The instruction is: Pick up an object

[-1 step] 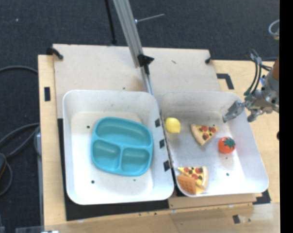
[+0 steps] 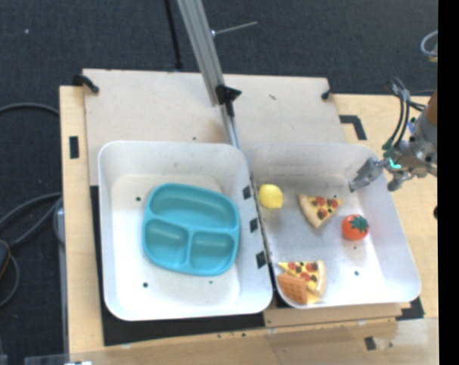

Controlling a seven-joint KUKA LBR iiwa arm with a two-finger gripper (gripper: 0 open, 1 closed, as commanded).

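The gripper is at about 3 o'clock in the camera view, above the upper right corner of the right bin. Its two fingers are spread apart and nothing is between them. One grey finger points toward 8 o'clock, over the bin's rim.

Inside the right bin there are four toy foods. A small round yellow lemon lies at 9 o'clock of the bin, just beside the wall between the bins. A triangular pizza slice lies near the middle, and a red round tomato with a green top is at 4 o'clock from it, a little apart. A second pizza slice rests at 7 o'clock of the bin, against the lower rim. No object is directly under the fingers; the first slice and the tomato are the nearest.

The left bin holds a smooth turquoise plate with three compartments. Both bins are shallow, white, with rounded corners. A metal pole stands at 12 o'clock on the wooden bench.
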